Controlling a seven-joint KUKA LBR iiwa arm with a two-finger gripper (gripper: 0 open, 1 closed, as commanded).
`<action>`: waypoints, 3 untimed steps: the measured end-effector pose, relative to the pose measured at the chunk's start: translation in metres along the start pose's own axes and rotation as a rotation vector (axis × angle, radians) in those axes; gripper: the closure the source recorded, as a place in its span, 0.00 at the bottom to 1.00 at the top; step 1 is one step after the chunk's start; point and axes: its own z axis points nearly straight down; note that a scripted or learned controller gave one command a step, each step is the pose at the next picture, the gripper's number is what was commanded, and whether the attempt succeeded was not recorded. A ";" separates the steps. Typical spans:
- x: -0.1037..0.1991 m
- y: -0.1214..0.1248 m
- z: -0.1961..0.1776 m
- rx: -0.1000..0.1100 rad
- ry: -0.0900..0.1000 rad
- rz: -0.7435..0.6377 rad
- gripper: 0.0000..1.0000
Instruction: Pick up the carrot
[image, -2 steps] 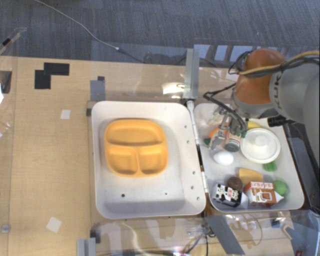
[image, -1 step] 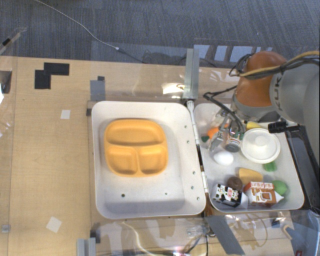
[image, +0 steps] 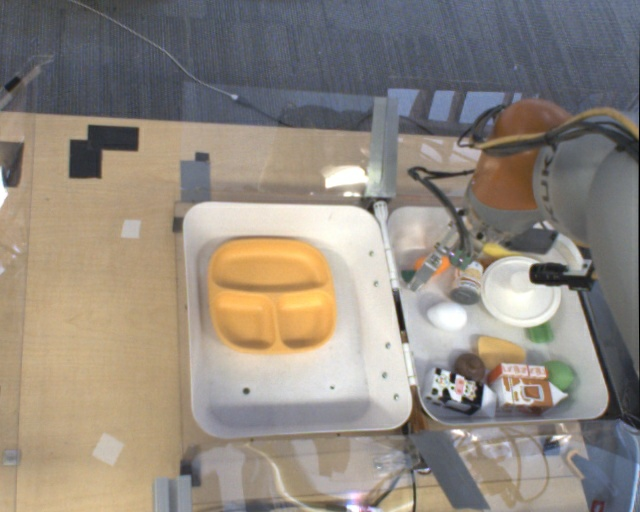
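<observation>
The end effector (image: 447, 262) hovers low in the right bin (image: 600, 395), beside what may be the carrot (image: 431, 268), a small orange piece near the bin's left wall. Its grip state cannot be told. Best to centre over the piece before closing, avoiding the white bowl (image: 516, 291).

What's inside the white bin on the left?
Inside the left bin sits a yellow tray with three compartments; nothing shows in them. The bin floor under the tray is hidden.
</observation>
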 end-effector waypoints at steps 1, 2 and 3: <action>-0.008 0.004 -0.001 0.007 0.009 -0.064 0.00; -0.004 0.003 0.000 0.001 0.001 -0.029 0.00; -0.005 0.001 0.000 0.001 0.001 0.108 0.00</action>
